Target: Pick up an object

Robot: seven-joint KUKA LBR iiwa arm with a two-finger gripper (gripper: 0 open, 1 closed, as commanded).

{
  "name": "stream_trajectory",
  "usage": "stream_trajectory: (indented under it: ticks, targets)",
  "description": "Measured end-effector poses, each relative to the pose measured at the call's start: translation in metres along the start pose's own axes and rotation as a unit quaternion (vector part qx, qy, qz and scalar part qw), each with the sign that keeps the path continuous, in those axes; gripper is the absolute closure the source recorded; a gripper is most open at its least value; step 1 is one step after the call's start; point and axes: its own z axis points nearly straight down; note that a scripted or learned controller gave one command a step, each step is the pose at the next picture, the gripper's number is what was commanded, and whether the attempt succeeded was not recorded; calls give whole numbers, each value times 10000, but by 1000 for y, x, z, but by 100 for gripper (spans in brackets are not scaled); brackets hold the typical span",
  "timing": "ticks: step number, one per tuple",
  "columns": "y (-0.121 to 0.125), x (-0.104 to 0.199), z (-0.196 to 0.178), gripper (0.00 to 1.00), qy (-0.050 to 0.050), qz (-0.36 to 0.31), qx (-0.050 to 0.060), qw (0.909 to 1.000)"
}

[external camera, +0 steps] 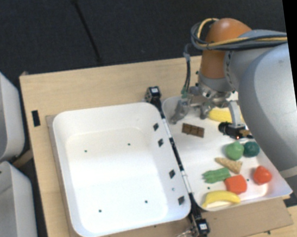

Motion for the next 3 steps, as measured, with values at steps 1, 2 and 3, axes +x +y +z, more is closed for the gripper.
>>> stream_trajectory:
  ticks: [1, 2, 3]
  targets:
    - [2, -2, -16, 100, -22, -9, -68, 10000]
    - [-5, 31, -39, 100, -9, 28, 4, 10000]
    - [-40, 15, -33, 100, 17, 39, 87, 10000]
